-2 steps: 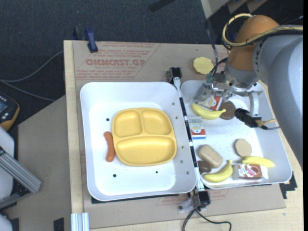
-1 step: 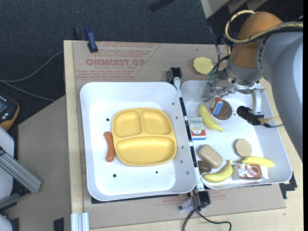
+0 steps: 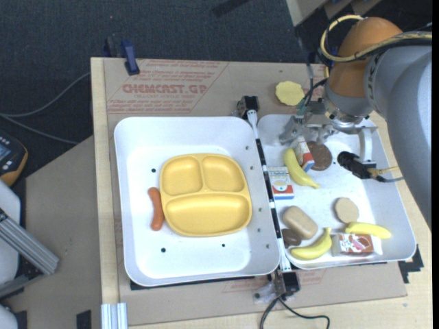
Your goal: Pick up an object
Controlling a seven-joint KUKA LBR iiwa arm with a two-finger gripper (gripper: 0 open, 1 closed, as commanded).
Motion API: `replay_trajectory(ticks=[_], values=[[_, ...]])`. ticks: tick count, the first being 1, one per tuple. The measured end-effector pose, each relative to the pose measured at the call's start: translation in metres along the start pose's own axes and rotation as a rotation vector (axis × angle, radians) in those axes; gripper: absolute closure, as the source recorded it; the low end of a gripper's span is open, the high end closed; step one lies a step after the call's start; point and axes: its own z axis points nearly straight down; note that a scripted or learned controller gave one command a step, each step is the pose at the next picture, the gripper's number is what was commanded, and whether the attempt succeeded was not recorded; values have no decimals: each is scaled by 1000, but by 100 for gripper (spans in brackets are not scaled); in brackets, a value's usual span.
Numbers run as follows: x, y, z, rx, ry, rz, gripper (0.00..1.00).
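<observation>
My gripper (image 3: 304,133) hangs over the far left part of the right bin (image 3: 391,204), under the orange wrist band. Just below it lie a small red and white item (image 3: 306,159), a round dark brown disc (image 3: 320,155) and a yellow banana (image 3: 298,169). I see nothing between the fingers. Further toward the front of this bin lie a tan bread roll (image 3: 300,219), a tan bun (image 3: 346,209), a second banana (image 3: 310,247), a third yellow banana (image 3: 370,230) and a red and white carton (image 3: 355,244).
A small white carton (image 3: 279,183) lies by the right bin's left wall. The left bin (image 3: 130,184) holds a yellow divided plate (image 3: 204,194) and an orange sausage (image 3: 156,208). A yellow disc (image 3: 290,92) lies on the bench behind the right bin.
</observation>
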Motion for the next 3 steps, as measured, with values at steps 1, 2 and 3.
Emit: replay_trajectory(ticks=[1,2,3], values=[[-5,-22,10,-2,3,4,0],[-5,-20,-2,-7,2,2,100],[-30,-28,-65,0,2,6,100]])
